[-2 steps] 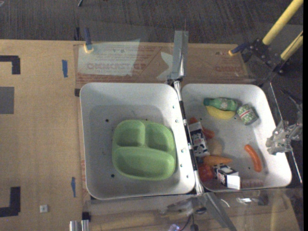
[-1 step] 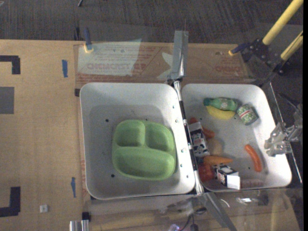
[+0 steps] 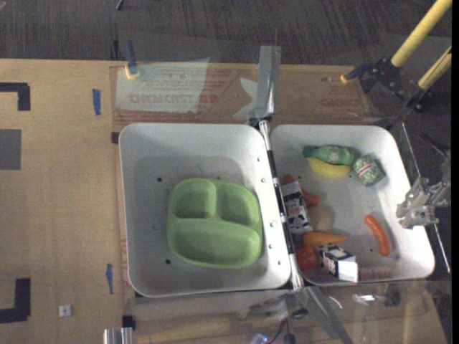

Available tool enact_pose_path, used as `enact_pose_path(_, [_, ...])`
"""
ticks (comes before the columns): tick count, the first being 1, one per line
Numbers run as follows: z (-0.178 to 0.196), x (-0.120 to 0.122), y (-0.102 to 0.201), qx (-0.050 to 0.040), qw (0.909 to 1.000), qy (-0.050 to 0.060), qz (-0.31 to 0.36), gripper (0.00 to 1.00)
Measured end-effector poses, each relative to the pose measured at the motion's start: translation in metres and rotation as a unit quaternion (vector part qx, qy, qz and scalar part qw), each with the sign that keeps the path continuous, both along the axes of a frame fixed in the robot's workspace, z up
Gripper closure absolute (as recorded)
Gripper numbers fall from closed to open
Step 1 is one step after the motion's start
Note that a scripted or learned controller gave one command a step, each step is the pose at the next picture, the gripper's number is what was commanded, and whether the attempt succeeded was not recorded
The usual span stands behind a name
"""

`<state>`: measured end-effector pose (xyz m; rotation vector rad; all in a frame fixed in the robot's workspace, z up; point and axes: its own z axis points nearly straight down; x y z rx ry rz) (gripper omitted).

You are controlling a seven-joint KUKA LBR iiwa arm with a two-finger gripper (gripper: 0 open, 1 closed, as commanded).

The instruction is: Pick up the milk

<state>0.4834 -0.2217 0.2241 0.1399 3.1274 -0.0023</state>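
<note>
Milk carton (image 3: 295, 208) lies jammed against the right bin's (image 3: 401, 160) left wall amid other toy food, gripper (image 3: 419, 206) near that bin's right rim well apart from it, finger state unreadable; risk: a descent clips the wall or grabs the carrot (image 3: 324, 238).

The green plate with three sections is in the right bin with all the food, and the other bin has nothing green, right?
Not quite. The camera view shows the green plate in the left bin, by itself. The food, like the banana and the milk carton, is in the right bin.
</note>
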Motion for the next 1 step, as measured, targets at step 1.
enact_pose_path(1, [0.0023,0.0031,0.0125,-0.0004,0.9989,0.001,0.047,1.00])
